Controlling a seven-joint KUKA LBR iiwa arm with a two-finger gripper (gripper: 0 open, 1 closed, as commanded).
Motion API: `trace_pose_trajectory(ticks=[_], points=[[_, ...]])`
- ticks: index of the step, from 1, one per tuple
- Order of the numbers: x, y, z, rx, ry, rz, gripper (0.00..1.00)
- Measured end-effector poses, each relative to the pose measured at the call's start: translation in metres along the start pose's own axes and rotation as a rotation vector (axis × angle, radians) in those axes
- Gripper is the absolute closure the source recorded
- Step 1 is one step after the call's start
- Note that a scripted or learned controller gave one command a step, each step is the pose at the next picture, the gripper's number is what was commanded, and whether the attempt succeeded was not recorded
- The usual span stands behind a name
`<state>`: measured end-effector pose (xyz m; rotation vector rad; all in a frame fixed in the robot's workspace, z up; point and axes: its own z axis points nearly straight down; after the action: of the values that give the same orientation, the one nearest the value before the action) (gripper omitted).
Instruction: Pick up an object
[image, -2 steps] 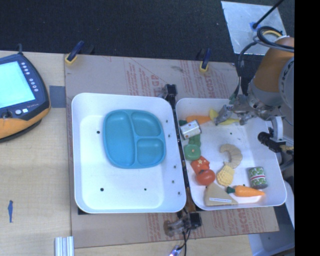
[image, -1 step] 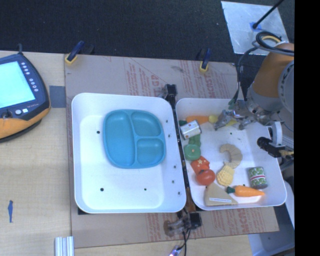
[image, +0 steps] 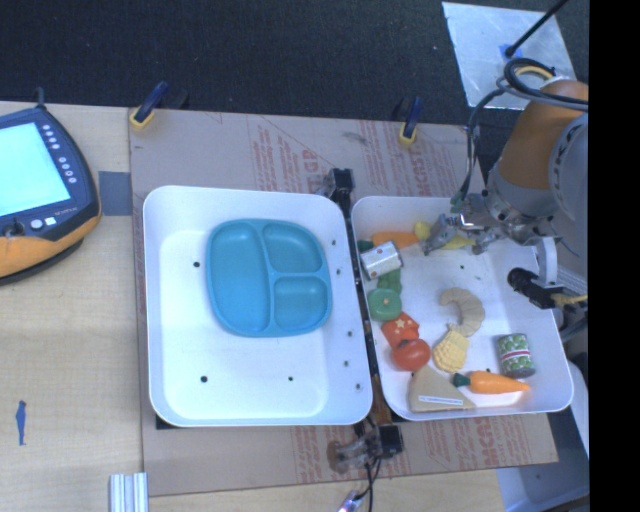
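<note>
- While I hang over the far edge of the right bin (image: 560, 398), my gripper (image: 462, 232) sits low by a yellow piece (image: 437, 236); I cannot tell whether anything is held.
- Along that bin's left wall lie an orange piece (image: 392, 240), a silver can (image: 380, 260), a green disc (image: 384, 303) and two tomatoes (image: 405, 342).
- Near its front edge rest corn (image: 451, 350), a sandwich wedge (image: 436, 391), a carrot (image: 492, 382) and a green can (image: 515, 354).
- A croissant (image: 463, 309) lies mid-bin.
- A blue divided plate (image: 268, 277) lies in the left bin (image: 170, 400).

gripper (image: 462, 228) over right bin (image: 560, 395) | blue plate (image: 268, 277) in left bin (image: 180, 400)
</note>
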<state>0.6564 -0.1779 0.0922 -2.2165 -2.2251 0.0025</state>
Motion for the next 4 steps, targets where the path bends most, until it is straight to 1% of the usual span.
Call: trace_pose_trajectory(ticks=[1,2,3,4], points=[[0.008,0.0,0.0,0.003,0.001,-0.001,0.0],[0.001,-0.044,0.001,0.003,-0.001,-0.001,0.0],[0.019,0.0,0.0,0.001,0.001,0.0,0.0],[0.018,-0.003,-0.009,0.015,0.003,-0.003,1.0]])
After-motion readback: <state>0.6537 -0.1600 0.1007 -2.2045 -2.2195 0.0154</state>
